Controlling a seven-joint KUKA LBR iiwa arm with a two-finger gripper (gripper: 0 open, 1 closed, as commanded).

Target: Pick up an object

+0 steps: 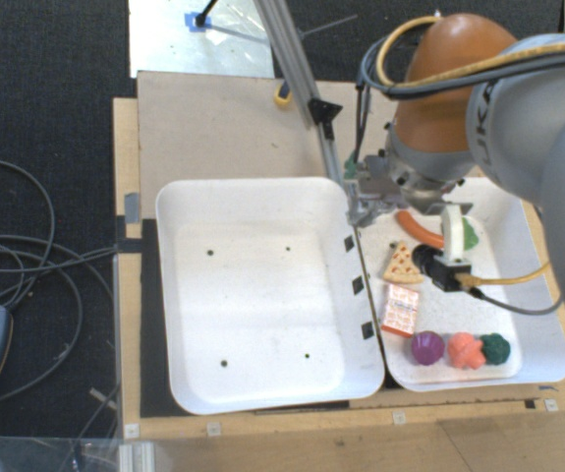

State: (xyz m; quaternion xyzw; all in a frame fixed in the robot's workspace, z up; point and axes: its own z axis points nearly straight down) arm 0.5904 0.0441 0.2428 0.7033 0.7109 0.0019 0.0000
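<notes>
Object not in hand as far as we can see. All candidates lie in the right-hand bin.

Inventory:
- orange sausage at the far end
- pizza slice just beside it, toward the near side
- pink packet next down
- along the near wall, a row of purple piece, orange piece and dark green piece
- light green item, partly hidden by the arm

Step, our read: positioning ahead of a grasp, nothing lifted.

Claw sits over the far-left corner of the right-hand bin. It is right by the rim shared with the left-hand bin. It is near the sausage's end but apart from it. We cannot judge its height above the bin floor from this slant.

Claw state: we cannot tell how far open it is, because the wrist covers it. We see nothing held and no clear contact with any item.

Next move, our guess: shift off the rim toward the sausage or pizza slice, line up across the narrow side, then descend.

Risks: this close to the rim the claw may land on the wall instead of an item. The sausage is round and may roll away under a poor squeeze.
</notes>
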